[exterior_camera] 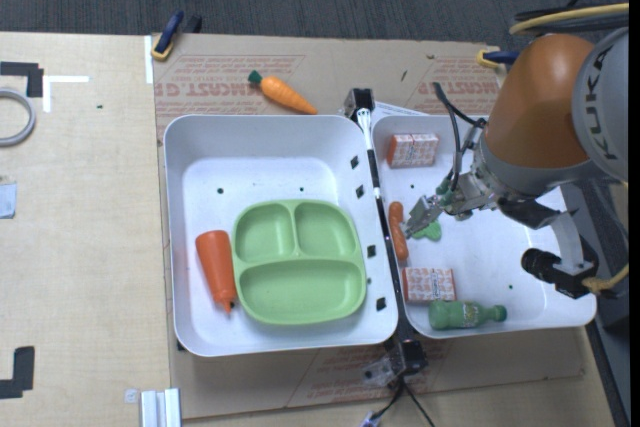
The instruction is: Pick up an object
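My gripper (428,215) hangs low in the right bin (520,245), near its left side, right over a small green object (432,232) that shows just below it. An orange-red sausage (398,229) lies along the bin's left wall, just left of the gripper. A red and white box (412,150) lies at the back of this bin. A second such box (429,284) and a green bottle (465,315) lie at the front. The arm's orange band (535,105) rises to the right.
The left bin (200,155) holds a green divided plate (300,260) and an orange carrot-like piece (215,267) beside it. Another carrot (283,92) lies on the cardboard behind the bins. A blue clip (167,35) sits at the cardboard's back left corner.
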`<state>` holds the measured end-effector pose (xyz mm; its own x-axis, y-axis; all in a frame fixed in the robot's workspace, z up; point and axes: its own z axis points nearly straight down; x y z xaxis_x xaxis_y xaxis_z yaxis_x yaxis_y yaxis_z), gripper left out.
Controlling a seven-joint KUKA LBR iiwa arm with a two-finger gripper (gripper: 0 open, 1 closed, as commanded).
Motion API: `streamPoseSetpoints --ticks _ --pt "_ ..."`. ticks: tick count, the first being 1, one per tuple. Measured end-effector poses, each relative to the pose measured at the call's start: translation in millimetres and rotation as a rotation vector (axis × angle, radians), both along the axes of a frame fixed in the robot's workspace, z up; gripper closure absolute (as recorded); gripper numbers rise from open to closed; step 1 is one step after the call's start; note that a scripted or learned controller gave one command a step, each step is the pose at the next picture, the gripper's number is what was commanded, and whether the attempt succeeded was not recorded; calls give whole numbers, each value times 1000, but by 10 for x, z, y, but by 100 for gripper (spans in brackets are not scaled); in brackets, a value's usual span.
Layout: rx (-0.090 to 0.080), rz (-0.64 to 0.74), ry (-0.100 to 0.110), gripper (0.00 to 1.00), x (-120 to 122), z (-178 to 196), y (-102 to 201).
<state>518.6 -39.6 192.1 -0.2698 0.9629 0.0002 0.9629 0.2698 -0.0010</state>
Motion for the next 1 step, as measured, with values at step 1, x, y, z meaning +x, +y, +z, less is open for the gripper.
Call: streamPoseSetpoints --ticks 1 --pt "-1 437 -3 0 690 1 94"
